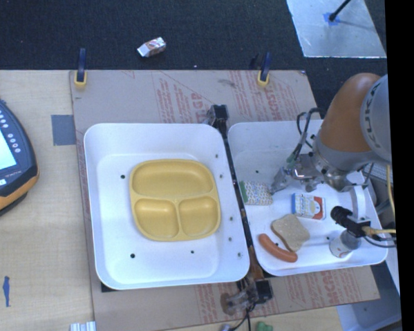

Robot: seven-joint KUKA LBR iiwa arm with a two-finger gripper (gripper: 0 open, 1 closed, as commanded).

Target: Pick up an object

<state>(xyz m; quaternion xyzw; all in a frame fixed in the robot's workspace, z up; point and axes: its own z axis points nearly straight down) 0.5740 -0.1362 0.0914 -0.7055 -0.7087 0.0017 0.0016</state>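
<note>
In the right bin (261, 141) lie a slice of bread (291, 232), a red sausage (276, 248), a small green-patterned packet (255, 193) and a small white carton with blue and red print (307, 206). My gripper (295, 175) hangs low over the middle of that bin, just above the carton and to the right of the green packet. The grey arm with its orange band (343, 123) covers the bin's far right side. I see nothing between the fingers.
The left bin (105, 201) holds a yellow three-compartment tray (174, 197). A control pendant (6, 158) lies on the bench at far left. Two clamps (81, 74) hold the cardboard's back edge. A crumpled wrapper (152, 47) lies on the dark floor behind.
</note>
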